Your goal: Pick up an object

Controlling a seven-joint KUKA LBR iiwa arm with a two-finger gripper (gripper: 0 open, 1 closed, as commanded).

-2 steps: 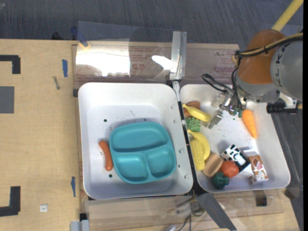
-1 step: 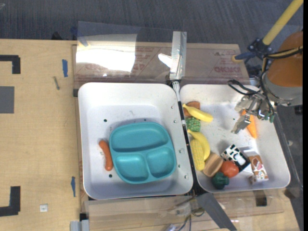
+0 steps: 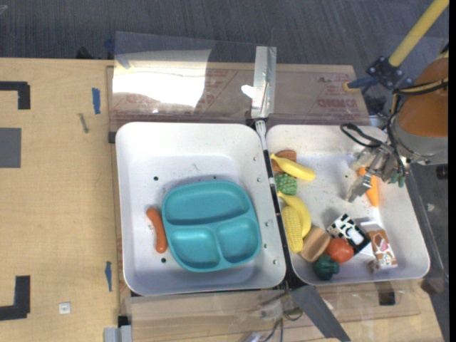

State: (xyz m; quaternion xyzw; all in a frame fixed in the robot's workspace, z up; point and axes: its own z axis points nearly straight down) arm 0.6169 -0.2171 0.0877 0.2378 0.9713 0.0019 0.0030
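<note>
My gripper [image 3: 368, 179] hangs over the upper right part of the right bin [image 3: 335, 280], under the arm's orange band [image 3: 422, 105]. A small orange carrot-like piece [image 3: 373, 192] shows right at the gripper's tip, touching or just beside it. Further left in that bin lie a yellow banana [image 3: 293, 168], a green bumpy piece [image 3: 287, 184] and a yellow corn cob [image 3: 296, 216]. Toward the front are a tan bread roll [image 3: 315, 244], a red tomato [image 3: 340, 251], a black-and-white toy [image 3: 345, 228] and a small carton [image 3: 381, 249].
The left bin [image 3: 135, 148] holds a teal divided plate [image 3: 210, 224] and an orange sausage [image 3: 157, 228] along its left side. A metal divider [image 3: 263, 84] stands upright behind the two bins. A dark green piece [image 3: 325, 267] sits at the right bin's front edge.
</note>
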